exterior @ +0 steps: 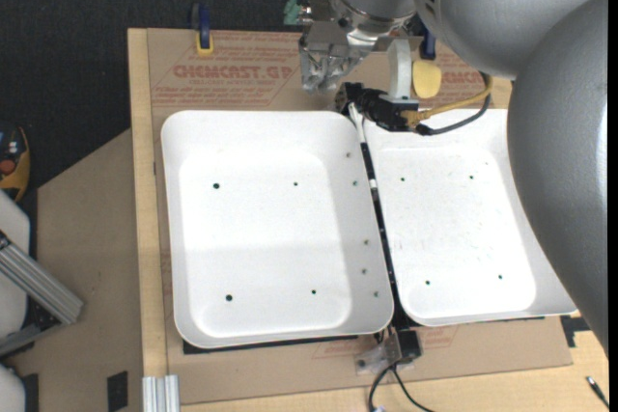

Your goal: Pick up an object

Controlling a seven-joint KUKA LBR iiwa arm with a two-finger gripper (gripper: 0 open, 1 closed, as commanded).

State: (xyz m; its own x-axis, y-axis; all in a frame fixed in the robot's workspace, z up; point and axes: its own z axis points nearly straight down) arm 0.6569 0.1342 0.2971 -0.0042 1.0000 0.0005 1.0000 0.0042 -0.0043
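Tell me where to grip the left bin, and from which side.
Grip the left bin by its far rim, coming from above. It lies flat and shallow, so that thin raised lip looks like the only part to pinch, and the hand hangs nearest that edge.

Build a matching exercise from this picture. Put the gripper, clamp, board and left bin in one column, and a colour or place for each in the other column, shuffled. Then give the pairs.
Things:
1. gripper
2. clamp
3. board
4. left bin

Descriptions:
A. white, with small dark dots on its floor
B. blue, at the board's far edge
C. over the board, just beyond the left bin's far rim
D. brown, with red lettering

Pairs: 1-C, 2-B, 3-D, 4-A
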